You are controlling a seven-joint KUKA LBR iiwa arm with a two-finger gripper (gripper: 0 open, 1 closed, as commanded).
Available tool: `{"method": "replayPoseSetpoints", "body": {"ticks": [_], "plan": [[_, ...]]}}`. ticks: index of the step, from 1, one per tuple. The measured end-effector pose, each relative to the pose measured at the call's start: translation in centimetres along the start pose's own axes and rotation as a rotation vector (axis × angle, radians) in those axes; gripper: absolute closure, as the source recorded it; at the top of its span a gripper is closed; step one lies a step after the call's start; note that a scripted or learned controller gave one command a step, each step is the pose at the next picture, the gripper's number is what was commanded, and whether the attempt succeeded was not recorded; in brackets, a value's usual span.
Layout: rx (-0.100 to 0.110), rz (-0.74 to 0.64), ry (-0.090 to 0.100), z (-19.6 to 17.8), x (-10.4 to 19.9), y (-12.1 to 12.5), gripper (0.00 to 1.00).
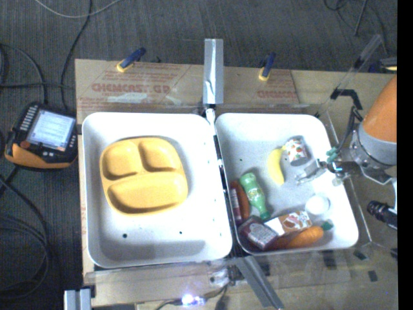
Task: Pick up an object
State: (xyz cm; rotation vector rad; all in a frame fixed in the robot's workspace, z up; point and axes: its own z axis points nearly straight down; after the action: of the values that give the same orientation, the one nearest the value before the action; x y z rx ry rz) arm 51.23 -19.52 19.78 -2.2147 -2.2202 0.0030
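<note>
The right bin (258,131) holds several objects. A yellow banana (276,166) lies near its middle, with a small printed can (294,150) just right of it. A green bottle (255,194) lies beside a thin red stick (236,202). Along the front wall sit a dark red pouch (258,232), a printed packet (293,222) and an orange carrot (303,237). A white round cap (317,205) rests near the right wall. My gripper (312,170) hangs low over the bin's right side, just below and right of the can, above the white cap.
The left bin (97,237) bears a yellow compartment tray (145,174). A metal divider post (213,70) stands behind the bins. A teach pendant (44,135) lies on the floor at left. The arm's orange band (386,112) is over the right bin's edge.
</note>
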Motion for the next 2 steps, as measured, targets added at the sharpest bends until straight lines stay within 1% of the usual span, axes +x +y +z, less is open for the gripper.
{"method": "replayPoseSetpoints", "body": {"ticks": [1, 2], "plan": [[0.0, 0.098, -0.001, 9.3, -0.9, 5.1, 0.0], [-0.013, 0.094, -0.008, 10.8, 3.2, 10.6, 0.0]]}}
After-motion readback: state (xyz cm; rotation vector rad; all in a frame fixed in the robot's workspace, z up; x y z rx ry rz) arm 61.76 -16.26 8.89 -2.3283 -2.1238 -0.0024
